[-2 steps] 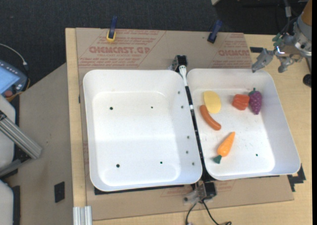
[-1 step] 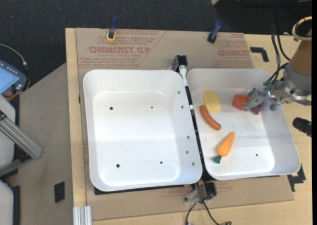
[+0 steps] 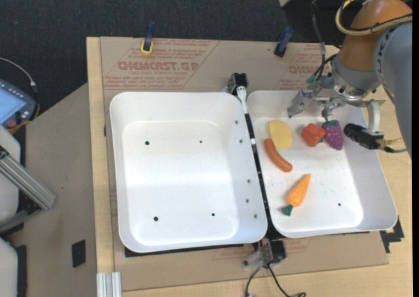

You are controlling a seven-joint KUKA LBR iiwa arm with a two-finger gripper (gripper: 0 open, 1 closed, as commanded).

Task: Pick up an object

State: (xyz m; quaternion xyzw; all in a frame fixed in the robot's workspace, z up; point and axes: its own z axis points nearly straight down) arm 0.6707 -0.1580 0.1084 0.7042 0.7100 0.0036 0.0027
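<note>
The right bin (image 3: 366, 214) holds several toy foods. A yellow piece (image 3: 281, 135) lies near its upper left, with an orange sausage (image 3: 277, 156) just below it. A carrot (image 3: 298, 191) rests in the bin's middle. A red pepper (image 3: 313, 134) and a purple grape bunch (image 3: 334, 135) sit side by side at the upper right. My gripper (image 3: 311, 110) hangs over the bin's far edge, just above the pepper and grapes. It is open, its fingers (image 3: 296, 106) spread, and nothing sits between them.
The left bin (image 3: 131, 224) lies beside the right one, a black divider strip (image 3: 252, 152) between them. Both rest on a cardboard sheet (image 3: 170, 60) held by clamps at the far edge. The arm comes in from the upper right.
</note>
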